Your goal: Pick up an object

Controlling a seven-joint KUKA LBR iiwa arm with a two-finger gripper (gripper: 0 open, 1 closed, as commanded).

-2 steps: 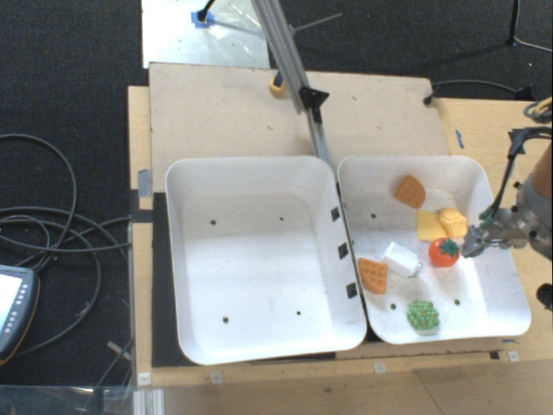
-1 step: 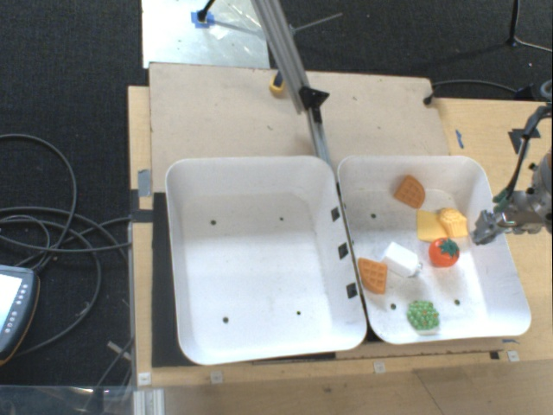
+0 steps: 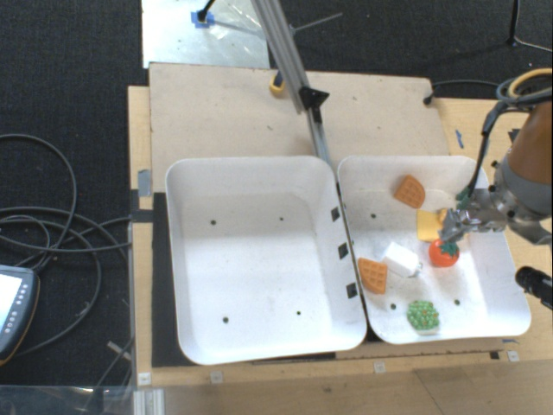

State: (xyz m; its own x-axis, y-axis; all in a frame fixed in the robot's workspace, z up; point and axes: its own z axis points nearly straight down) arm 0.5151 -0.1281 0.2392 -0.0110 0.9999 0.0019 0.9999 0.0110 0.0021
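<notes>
On the table (image 3: 225, 111) sit 2 white bins, and in the right bin (image 3: 484, 318) the hand (image 3: 453, 230) hangs just above the red ball (image 3: 443, 254), at 12 o'clock from it; I cannot tell its grip.

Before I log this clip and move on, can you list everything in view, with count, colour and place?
Bins: 2, white, side by side on the bench.
Waffles: 2, orange, right bin; one near the far wall, the other by the left wall.
Yellow block: 1, right bin, beside the gripper.
Tomato: 1, red with green top, right bin, just under the gripper.
White block: 1, middle of right bin.
Green ball: 1, bumpy, near the right bin's front wall.
Pole: 1, grey, slanting over the board behind the bins.
Tablet: 1, at the left edge, on the floor.
Cables: black, on the floor at left.
Arm: 1, grey with orange band, from the right.
Gripper: 1, over the tomato.
</notes>
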